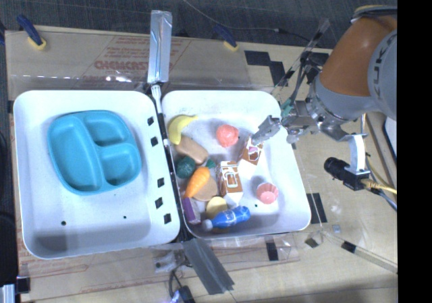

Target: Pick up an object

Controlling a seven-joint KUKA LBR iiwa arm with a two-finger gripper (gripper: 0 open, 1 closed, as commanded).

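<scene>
My gripper [265,129] hangs over the right bin [291,180], near its right wall. Directly at its tip is a small brown and white carton [251,153], tilted; I cannot tell whether it is gripped or just lying under the tip. Other items in this bin are a pink ball [227,135], a banana [179,126], a tan bread piece [192,150], a carrot [198,182], a second, larger carton [231,178], a pink cupcake [267,193] and a blue bottle [231,216].
The left bin [40,221] holds a blue divided tray [94,150]. A metal strip [159,45] stands at the back between the bins. The arm's grey body and orange band [354,52] fill the right side, with cables by it.
</scene>
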